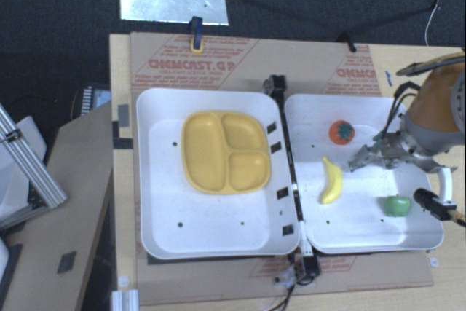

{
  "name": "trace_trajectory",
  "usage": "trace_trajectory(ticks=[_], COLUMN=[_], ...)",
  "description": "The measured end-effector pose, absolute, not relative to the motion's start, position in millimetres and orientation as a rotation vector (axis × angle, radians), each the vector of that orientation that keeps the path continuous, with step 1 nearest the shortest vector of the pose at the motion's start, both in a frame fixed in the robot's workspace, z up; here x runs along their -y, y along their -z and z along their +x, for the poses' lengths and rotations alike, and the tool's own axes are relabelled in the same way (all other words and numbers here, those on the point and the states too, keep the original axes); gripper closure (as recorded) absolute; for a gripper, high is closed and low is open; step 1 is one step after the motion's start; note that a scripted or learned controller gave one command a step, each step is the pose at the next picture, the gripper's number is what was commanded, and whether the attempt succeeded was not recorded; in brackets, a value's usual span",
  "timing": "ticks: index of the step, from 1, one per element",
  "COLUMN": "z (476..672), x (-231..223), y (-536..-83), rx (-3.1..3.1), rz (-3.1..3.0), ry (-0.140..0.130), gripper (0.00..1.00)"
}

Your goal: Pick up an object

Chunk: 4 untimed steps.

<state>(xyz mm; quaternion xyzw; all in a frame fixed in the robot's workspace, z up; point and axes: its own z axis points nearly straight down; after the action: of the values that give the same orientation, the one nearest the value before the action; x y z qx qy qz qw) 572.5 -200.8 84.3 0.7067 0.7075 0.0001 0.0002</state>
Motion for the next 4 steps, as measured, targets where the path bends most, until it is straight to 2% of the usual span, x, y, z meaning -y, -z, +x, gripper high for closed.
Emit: trace_trajectory(ticks=[1,3,4], z=[573.3,592.4,594.0], x=[201,197,197], y=[-95,-214,-269], rx=[-2.220,-2.224,-2.223], rz=[2.218,2.212,2.210], ry=[-0.002,-0.004,-0.005], gripper=[1.00,1.00,1.00])
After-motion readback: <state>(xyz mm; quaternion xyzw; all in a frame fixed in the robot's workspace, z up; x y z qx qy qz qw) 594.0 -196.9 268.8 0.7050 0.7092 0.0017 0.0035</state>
